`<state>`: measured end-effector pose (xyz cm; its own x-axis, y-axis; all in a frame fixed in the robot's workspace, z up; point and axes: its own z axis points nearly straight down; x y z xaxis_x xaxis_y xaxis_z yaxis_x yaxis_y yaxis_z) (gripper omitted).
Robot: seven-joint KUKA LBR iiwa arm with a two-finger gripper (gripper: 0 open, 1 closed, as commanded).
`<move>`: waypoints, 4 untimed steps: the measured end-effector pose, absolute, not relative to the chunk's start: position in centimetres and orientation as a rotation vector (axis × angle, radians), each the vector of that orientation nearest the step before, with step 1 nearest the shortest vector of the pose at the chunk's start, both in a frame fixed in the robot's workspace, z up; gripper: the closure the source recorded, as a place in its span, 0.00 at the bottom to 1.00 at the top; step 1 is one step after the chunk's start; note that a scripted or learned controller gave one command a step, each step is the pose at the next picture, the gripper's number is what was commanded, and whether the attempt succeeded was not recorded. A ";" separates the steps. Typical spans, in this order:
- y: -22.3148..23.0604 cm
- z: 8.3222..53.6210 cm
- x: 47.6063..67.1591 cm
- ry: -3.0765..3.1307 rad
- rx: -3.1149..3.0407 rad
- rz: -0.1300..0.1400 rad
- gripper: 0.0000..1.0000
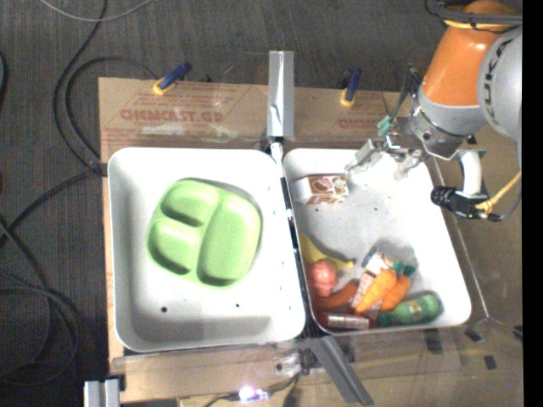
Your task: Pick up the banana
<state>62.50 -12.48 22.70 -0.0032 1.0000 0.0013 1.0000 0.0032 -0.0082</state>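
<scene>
Banana (327,253) low in right bin, well apart from spread (released) fingers (383,157).

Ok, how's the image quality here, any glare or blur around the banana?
Camera view: soft overall, even light; the banana is partly hidden under toys, edges fuzzy; faint shadow beneath the green tray in the left bin; small bright glare at the bottom edge.
</scene>
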 end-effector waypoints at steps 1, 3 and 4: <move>-9.8 9.2 62.9 -2.415 -2.004 0.003 0.00; -10.5 9.0 53.8 -2.273 -2.192 -0.008 0.00; -14.7 8.8 63.2 -2.259 -2.199 -0.006 0.00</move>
<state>63.16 -14.73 8.85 -0.0270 0.9996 -0.0051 0.9996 0.0271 0.0103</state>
